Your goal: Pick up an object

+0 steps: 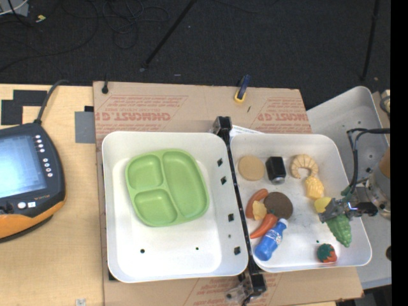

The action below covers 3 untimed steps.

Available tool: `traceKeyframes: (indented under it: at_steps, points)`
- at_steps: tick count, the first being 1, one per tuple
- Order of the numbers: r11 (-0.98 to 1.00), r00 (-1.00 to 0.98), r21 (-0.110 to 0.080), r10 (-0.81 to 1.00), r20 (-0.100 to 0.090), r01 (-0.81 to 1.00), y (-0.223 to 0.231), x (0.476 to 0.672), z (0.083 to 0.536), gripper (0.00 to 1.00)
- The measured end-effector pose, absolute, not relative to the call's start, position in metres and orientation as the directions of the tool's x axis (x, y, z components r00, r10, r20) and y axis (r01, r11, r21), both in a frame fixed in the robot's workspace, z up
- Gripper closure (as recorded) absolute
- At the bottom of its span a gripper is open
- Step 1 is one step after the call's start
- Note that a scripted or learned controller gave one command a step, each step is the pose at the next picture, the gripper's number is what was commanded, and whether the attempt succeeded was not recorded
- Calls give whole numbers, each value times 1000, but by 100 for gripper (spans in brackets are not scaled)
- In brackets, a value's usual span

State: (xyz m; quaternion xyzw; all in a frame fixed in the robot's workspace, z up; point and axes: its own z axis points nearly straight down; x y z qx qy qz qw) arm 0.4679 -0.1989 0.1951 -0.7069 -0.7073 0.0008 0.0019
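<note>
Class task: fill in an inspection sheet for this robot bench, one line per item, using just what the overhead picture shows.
Surface: two shallow white plastic bins on brown cardboard.
Job's things: right bin holds toy foods and a small blue plastic bottle.
Clutter: green three-compartment plastic tray in left bin.
Grippers: two-finger gripper at right bin's right edge, above a green leafy toy.
Cables: black cables by the arm.
Surroundings: grey handheld control pendant, left.

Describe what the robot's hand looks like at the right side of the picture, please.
The gripper is a small, dark metal piece with grey and silvery parts, sitting at the right bin's edge. Thin black cables loop above it. A bit of the arm's orange peeks in at the right margin. Finer detail is blurred.
</note>
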Motion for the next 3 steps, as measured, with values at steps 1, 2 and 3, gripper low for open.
traceKeyframes:
  at_steps: [1,2,3]
  points:
    - [1,-1,-4,1000,1,1000,-200,469,226,100]
    - [6,-6,-8,1000,4,1000,-146,498,216,100]
    - [6,-6,-8,1000,4,1000,-91,521,206,100]
